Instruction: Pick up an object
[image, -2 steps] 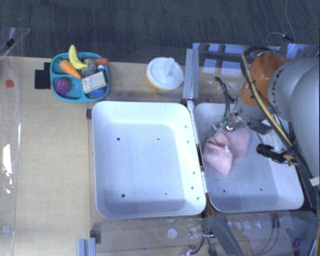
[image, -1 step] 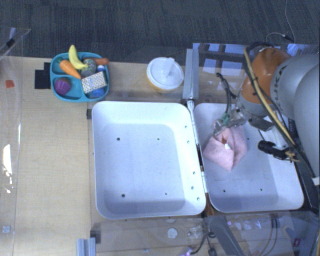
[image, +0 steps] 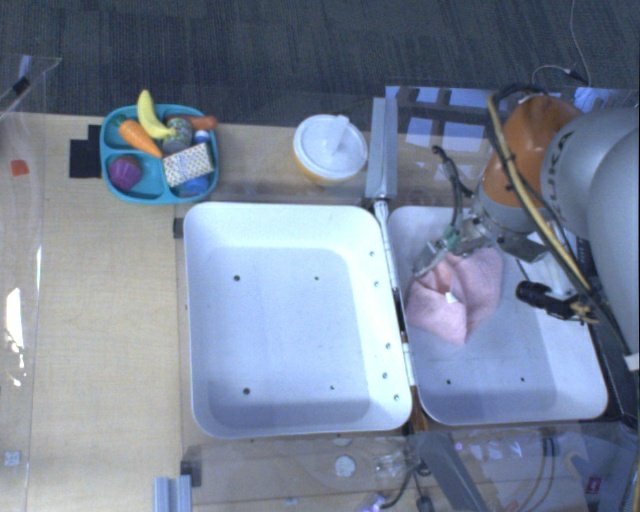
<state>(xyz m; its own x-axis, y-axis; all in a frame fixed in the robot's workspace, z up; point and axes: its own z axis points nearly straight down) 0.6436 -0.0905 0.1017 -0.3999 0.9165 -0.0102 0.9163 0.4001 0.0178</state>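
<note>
Bins (image: 285, 420) were white. Cloth (image: 455, 295) was pale pink. Arm (image: 590, 160) was grey, band (image: 530, 130) orange. Tray (image: 112, 188) was blue, holding yellow banana (image: 150, 117), orange carrot (image: 138, 137), purple piece (image: 125, 172). Bowl (image: 330, 147) was white with yellow rim. Bench (image: 90, 350) was light tan wood.

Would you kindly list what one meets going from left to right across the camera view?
Blue toy-food tray → left white bin → white lidded cup → pink cloth in the right white bin → gripper → grey arm.
</note>
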